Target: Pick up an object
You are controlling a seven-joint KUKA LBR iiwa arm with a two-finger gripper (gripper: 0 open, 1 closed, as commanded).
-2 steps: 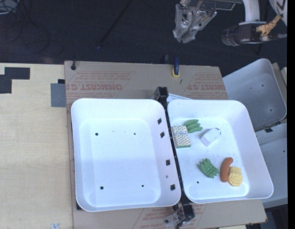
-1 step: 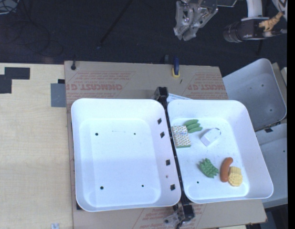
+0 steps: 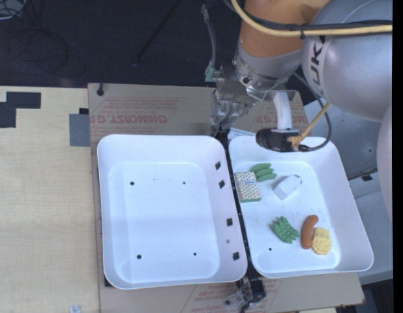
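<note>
Arm (image 3: 345, 51) comes in from view-right, orange band above wrist at top centre. Jaws sit low at the far rims, just where the two bins meet. Jaws too dark and small against the rim: cannot tell if open or shut, nor if they touch the rim. No obj visibly gripped.

Pick candidates: 6 objs, all in the view-right bin (image 3: 348, 194), all lying on its floor and well apart from the jaws.
- green pod (image 3: 263, 171): far part of bin, nearest obj to the jaws
- checkered block (image 3: 247, 186): white/green pattern, just beside the pod on its near side, close to the bin wall next to the other bin
- white block (image 3: 287, 186): mid-bin, to view-right of the checkered block, sep. from it
- green spiky piece (image 3: 285, 229): near part of bin, on its own
- sausage (image 3: 309, 231): orange-red, lying lengthwise toward the camera, near the spiky piece w/ a gap
- yellow piece (image 3: 321, 241): bumpy surface, touching or almost touching the sausage on its view-right side; cannot tell which

View-left bin (image 3: 162, 220): white floor w/ small dark dots. Both bins rest on a cardboard sheet (image 3: 149, 113) w/ red print, on the pale wood bench (image 3: 38, 207)
</note>
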